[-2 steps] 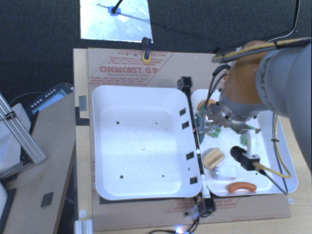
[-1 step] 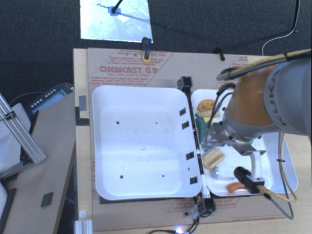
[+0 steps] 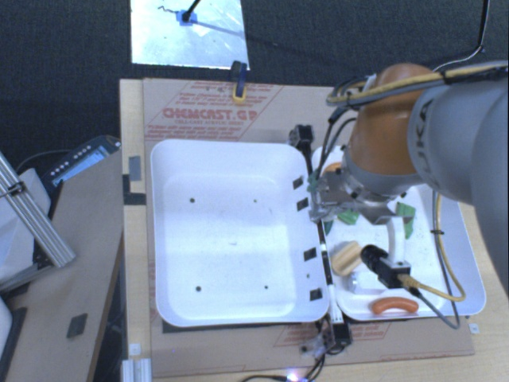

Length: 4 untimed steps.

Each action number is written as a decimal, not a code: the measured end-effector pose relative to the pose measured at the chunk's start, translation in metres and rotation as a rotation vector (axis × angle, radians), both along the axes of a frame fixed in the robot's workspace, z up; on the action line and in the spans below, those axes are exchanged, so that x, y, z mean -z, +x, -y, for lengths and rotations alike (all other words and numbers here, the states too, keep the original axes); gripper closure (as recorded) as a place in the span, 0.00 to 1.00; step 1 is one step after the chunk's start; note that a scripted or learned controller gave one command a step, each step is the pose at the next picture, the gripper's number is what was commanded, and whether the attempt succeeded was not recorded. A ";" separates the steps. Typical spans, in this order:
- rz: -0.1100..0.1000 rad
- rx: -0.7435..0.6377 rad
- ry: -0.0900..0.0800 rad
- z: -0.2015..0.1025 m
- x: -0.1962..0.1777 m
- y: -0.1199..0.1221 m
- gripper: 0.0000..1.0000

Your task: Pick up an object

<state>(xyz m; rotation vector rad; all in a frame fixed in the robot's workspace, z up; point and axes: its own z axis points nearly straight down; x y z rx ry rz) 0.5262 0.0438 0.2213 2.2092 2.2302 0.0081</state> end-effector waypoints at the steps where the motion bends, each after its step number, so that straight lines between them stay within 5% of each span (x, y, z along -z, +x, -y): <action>1: 0.004 0.002 -0.001 -0.025 -0.030 0.062 1.00; 3: 0.011 0.002 0.000 -0.052 -0.219 0.144 1.00; 4: -0.004 0.005 -0.002 -0.053 -0.205 0.123 1.00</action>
